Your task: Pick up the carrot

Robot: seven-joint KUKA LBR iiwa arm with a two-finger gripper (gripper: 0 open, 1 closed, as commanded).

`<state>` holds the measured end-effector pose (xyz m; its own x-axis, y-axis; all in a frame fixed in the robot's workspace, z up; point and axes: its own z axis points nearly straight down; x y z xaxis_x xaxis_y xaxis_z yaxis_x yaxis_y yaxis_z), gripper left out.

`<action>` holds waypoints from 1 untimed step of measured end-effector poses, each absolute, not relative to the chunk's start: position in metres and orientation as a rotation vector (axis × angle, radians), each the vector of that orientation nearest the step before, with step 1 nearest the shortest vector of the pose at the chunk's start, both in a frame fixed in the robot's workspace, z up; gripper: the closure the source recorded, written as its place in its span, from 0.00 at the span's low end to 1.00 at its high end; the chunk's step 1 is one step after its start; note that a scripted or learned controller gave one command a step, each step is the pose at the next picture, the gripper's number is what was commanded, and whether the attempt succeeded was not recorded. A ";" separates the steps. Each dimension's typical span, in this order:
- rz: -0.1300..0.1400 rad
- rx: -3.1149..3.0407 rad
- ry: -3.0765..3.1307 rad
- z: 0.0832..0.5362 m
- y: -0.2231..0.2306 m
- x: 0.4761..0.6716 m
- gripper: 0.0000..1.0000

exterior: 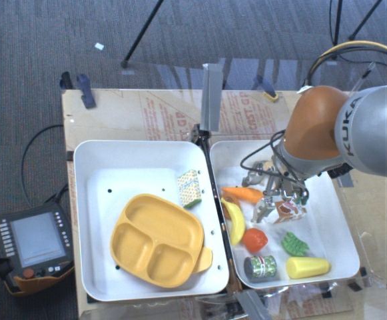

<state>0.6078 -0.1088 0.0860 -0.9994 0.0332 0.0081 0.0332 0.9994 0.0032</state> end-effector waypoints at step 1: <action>0.016 -0.327 -3.129 0.090 -0.089 0.598 0.00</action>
<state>0.5983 -0.0893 0.0901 -0.9784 0.2068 -0.0057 0.2069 0.9783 -0.0095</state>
